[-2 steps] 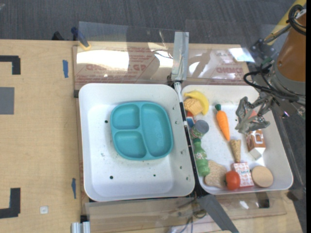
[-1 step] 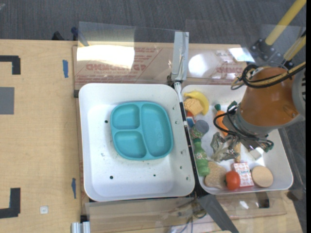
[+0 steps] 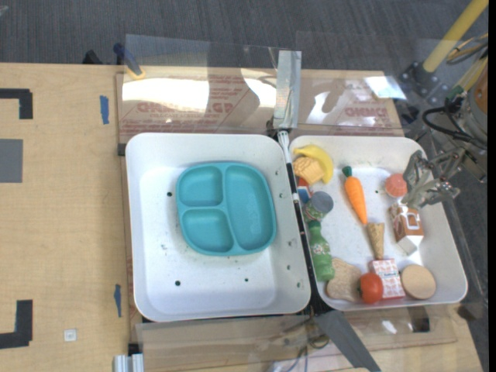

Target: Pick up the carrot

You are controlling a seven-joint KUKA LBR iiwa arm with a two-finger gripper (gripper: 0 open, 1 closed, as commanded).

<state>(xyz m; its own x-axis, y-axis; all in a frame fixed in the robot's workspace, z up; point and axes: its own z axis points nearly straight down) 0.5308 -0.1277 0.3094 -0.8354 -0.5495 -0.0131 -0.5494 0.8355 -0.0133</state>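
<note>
The carrot (image 3: pixel 355 194) is lying in the right bin (image 3: pixel 443 248), its long axis running near to far, green top pointing toward the far wall and tip toward the near edge. Both bins are sitting on a tan bench (image 3: pixel 54 223) over grey carpet. The left bin (image 3: pixel 147 231) is holding a teal divided plate (image 3: pixel 227 208). The gripper (image 3: pixel 422 186) is hovering at the right bin's right edge; whether it is released or clenched cannot be told.

Your gripper (image 3: pixel 422 183) hangs over the right bin's (image 3: pixel 448 239) far right side; the carrot (image 3: pixel 355 196) lies well to its left, untouched.
</note>
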